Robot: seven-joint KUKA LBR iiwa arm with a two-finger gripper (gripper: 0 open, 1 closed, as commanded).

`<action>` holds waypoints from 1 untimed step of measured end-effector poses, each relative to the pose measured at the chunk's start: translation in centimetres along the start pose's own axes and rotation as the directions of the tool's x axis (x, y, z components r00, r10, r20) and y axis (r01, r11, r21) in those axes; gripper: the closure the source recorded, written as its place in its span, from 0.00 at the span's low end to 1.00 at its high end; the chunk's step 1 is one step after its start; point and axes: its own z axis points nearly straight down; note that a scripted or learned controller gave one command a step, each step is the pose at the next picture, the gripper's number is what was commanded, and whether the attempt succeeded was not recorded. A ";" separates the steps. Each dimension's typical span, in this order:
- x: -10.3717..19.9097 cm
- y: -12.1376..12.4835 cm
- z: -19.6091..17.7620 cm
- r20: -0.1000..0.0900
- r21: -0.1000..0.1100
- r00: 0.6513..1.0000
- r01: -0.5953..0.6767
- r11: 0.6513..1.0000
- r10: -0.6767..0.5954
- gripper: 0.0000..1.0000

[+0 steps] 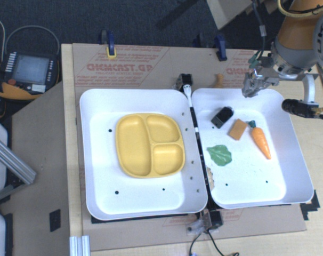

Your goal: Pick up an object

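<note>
Gripper hovers over the right white bin's far edge, finger state unclear; orange plastic carrot lies below, untouched.

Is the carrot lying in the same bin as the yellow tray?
No, the carrot lies in the right bin, while the yellow tray sits in the left bin.

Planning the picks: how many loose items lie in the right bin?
4, all in its upper half: a black block nearest the divider, a brown block beside it, a carrot further right, and a green leaf below them. None looks hidden.
</note>
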 end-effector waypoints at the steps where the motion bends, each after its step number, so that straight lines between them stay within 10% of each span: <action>1: 0.0 0.2 -5.4 0.001 -0.001 1.000 0.000 1.000 0.000 1.00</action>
